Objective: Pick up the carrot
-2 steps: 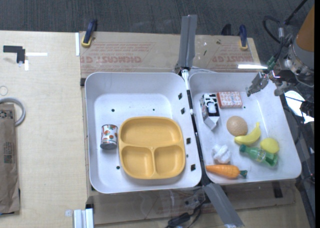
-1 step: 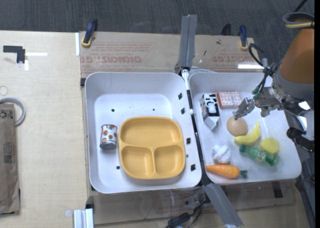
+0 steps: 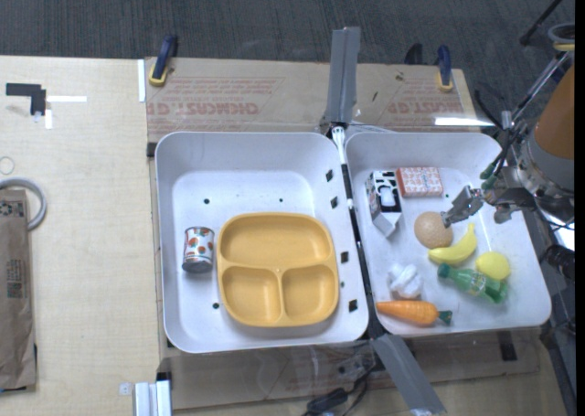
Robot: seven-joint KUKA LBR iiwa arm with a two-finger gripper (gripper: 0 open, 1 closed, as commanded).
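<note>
The carrot lies on its side at the near edge of the right bin, orange body pointing left, green stem end to the right. Just beyond it sits a small white crumpled item. The gripper hangs over the right part of that bin, well apart from the carrot, its two fingers spread with nothing between them. Below its left finger sit a tan egg-shaped item and a banana; a lemon and a green bottle lie near. The left bin holds a yellow divided plate and a small can.
</note>
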